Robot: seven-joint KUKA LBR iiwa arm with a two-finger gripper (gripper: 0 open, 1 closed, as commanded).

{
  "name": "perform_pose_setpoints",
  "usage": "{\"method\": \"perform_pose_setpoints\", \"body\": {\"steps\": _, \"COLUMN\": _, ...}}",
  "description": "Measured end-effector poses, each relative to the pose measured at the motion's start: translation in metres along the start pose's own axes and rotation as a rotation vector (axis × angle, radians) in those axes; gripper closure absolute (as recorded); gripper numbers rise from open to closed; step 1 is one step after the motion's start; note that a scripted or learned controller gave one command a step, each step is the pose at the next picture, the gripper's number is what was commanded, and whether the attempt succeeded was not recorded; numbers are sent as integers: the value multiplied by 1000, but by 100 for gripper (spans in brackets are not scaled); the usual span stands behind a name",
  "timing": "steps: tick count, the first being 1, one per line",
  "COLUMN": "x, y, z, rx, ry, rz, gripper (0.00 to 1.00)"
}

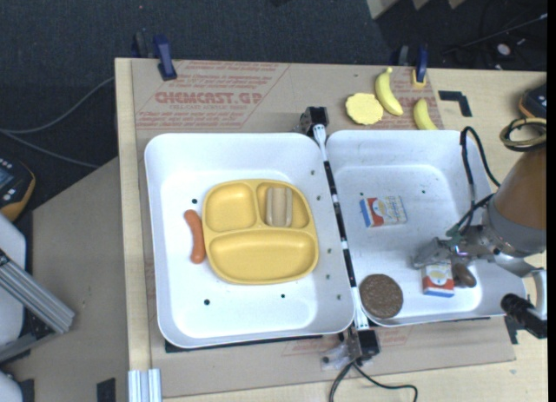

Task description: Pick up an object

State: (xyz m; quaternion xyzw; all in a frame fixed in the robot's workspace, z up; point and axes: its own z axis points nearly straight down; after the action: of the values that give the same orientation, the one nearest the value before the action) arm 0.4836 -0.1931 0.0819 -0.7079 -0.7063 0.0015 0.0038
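Brown disc (380, 294) inside right bin (408, 159)

Glossy white plastic bins (174, 218) hold a smooth yellow plastic tray (261, 257).

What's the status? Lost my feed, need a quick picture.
Gripper low in right bin, over small red-and-white carton. No grasp confirmed. Brown disc close by.
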Motion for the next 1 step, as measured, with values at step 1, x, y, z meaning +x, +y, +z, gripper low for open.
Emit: {"method": "perform_pose_setpoints", "body": {"steps": 1, "x": -1, "y": 4, "z": -13, "rx": -10, "ry": -5, "rz": 0, "gripper": 100}}
